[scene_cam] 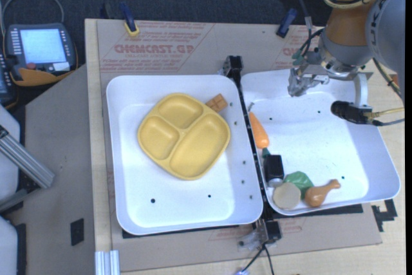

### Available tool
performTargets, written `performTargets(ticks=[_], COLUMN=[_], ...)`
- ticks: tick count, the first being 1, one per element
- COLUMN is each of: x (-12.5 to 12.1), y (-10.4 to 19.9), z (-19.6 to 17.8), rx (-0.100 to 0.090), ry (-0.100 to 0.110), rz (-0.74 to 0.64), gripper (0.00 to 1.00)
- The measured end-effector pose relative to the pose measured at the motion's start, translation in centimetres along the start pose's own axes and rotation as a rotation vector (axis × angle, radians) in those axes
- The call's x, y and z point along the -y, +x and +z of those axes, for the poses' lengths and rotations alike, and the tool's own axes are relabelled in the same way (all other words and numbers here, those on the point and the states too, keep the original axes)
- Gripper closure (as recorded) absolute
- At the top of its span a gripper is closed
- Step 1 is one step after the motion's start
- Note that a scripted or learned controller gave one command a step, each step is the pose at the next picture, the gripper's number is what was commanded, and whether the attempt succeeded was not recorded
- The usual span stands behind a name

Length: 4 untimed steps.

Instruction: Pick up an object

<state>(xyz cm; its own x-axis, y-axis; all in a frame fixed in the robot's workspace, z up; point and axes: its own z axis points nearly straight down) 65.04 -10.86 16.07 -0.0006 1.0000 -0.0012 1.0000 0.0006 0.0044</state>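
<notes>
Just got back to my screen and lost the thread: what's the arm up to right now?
The arm's gripper hovers over the upper part of the right bin, with nothing visibly held. The pickable items sit along that bin's near-left side: a carrot by the divider, then a black block, a green piece, a round beige item and a drumstick. The left bin holds a yellow divided plate with a small brown block at its edge. No pick has happened yet.

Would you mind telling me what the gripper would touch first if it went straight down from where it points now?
Probably the bare floor of the right bin; the gripper hangs over its far end, well away from the carrot. Depth is uncertain.
</notes>
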Motion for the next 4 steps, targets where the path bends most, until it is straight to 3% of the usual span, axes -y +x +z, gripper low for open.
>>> performTargets(ticks=[2,4], x=[-0.5,1.2], y=[0.4,11.8], z=[-11.8,-9.6], rx=[0.001,-0.003], ry=[-0.004,0.007], rz=[0.000,-0.006], gripper=[1.00,1.00])
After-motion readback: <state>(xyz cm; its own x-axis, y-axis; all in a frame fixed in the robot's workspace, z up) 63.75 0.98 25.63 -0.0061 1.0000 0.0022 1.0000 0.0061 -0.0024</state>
